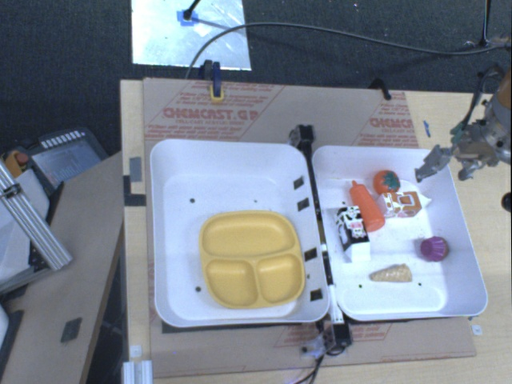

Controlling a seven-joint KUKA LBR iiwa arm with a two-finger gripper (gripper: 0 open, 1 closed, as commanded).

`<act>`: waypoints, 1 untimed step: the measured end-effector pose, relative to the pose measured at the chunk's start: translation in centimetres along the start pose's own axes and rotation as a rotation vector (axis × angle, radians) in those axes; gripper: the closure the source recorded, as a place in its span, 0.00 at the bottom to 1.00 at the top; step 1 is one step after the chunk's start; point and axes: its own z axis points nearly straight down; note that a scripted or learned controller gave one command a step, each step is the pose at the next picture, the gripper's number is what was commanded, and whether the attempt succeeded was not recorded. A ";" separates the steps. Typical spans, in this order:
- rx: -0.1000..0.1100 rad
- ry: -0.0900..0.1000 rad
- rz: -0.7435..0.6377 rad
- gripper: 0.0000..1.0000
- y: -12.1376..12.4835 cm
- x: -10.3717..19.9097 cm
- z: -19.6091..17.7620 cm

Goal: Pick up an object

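A small red tomato-like toy (387, 181) lies near the right bin's (468, 294) far edge, beside an orange bottle (366, 205) and a white carton (402, 203). The gripper (430, 168) hangs just beyond that far-right corner, gripping nothing; whether its pincer is apart I cannot tell. This looks like the approach step: next it must descend onto one toy.

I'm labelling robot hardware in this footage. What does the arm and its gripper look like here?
At the view's right edge, the gripper is a grey metal assembly with slim, pale grey fingers. Behind it sits a boxy grey wrist section, with a sliver of the orange band above. Finer markings are too small to tell.
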 end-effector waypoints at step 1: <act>-0.011 -0.002 -0.003 0.00 0.2 0.1 -0.7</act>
